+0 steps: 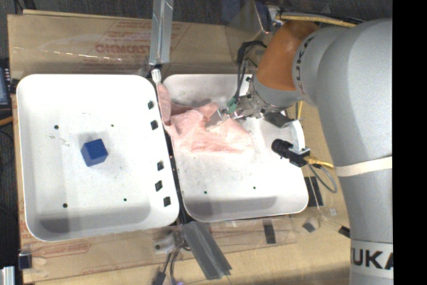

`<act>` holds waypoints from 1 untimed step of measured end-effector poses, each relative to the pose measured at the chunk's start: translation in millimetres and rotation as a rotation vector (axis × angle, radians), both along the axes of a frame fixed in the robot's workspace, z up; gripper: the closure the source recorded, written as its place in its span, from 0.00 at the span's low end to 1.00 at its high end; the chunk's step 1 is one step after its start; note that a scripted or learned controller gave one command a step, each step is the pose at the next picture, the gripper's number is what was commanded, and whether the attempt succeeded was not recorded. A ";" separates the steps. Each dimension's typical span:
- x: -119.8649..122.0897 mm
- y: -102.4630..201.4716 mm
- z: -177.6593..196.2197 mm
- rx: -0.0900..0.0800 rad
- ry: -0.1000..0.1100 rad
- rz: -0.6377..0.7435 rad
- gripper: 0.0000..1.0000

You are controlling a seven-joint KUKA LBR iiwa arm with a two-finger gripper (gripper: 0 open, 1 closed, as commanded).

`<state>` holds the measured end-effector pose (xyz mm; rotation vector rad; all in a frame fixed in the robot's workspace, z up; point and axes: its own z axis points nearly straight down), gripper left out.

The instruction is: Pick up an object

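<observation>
Bins, two of them, sit side by side on the counter (80, 37). One blue cube (94, 151) lies in the left bin (40, 210). One crumpled pink cloth (207, 131) lies in the right bin (267, 200), with the claw (223, 114) down at its upper edge; whether it pinches anything, I cannot tell.
</observation>
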<state>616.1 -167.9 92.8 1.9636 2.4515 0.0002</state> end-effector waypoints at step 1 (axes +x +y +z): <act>-18.7 -29.1 -0.5 0.002 0.004 0.150 0.00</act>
